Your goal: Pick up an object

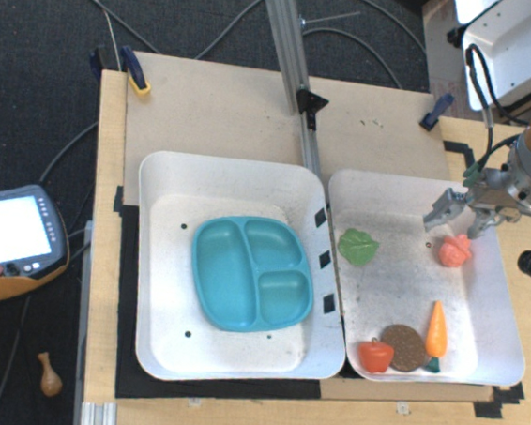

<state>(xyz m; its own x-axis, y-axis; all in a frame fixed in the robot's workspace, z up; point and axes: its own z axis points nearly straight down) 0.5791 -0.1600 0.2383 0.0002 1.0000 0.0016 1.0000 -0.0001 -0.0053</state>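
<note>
Just beside the gripper lies a lumpy pink toy.

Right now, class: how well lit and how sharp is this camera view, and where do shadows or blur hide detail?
Camera view: even, soft light; faint shadows under the teal tray; the hand is slightly blurred above the pink toy; small toys by the carrot look soft.

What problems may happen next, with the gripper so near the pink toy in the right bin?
1. The gripper hangs above the small pink toy, which looks rounded; it may roll away when pinched.
2. The toy lies near the right white bin's far-right wall, so a finger could strike that wall.
3. The black cable looping by the wrist might snag.
</note>
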